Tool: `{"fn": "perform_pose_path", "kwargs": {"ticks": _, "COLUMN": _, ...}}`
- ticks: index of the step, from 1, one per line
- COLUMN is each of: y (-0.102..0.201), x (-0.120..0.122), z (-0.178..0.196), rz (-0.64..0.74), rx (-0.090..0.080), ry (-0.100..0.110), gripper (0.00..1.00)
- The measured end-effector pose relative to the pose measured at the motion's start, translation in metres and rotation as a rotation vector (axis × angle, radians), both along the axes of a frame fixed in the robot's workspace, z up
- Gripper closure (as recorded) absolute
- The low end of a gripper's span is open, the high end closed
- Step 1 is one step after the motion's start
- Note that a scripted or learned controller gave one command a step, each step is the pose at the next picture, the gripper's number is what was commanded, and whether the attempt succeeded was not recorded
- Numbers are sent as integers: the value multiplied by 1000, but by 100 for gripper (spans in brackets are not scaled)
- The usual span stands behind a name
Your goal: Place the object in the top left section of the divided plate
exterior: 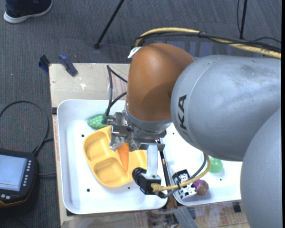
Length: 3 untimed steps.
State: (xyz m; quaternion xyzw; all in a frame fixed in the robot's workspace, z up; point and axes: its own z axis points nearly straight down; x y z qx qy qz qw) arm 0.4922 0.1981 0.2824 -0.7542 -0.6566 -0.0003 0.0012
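A yellow divided plate (100, 151) lies in the left white bin (69, 175). My gripper (123, 144) hangs over the plate's right side, under the arm's orange band. It is shut on an orange carrot (124, 158), whose upper end sits between the fingers. The carrot points down across the plate's right part, near the inner divider. The arm hides the plate's far right edge.
A green object (97, 121) lies in the left bin just beyond the plate's upper left rim. The right bin (228, 189) holds a green piece (215, 165), a purple piece (201, 187) and a black-and-white block (182, 177). A black cable end (143, 180) dangles near the plate's lower right.
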Motion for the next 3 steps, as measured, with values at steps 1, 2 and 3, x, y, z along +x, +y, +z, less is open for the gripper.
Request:
{"fn": "perform_pose_path", "kwargs": {"ticks": 1, "y": 28, "x": 94, "z": -14, "rz": -38, "rx": -5, "ry": 5, "gripper": 100}}
{"fn": "perform_pose_path", "kwargs": {"ticks": 2, "y": 28, "x": 91, "z": -96, "rz": -76, "rx": -8, "ry": 12, "gripper": 100}}
{"fn": "perform_pose_path", "kwargs": {"ticks": 3, "y": 47, "x": 76, "z": -133, "rz": 154, "rx": -4, "ry": 6, "gripper": 100}}
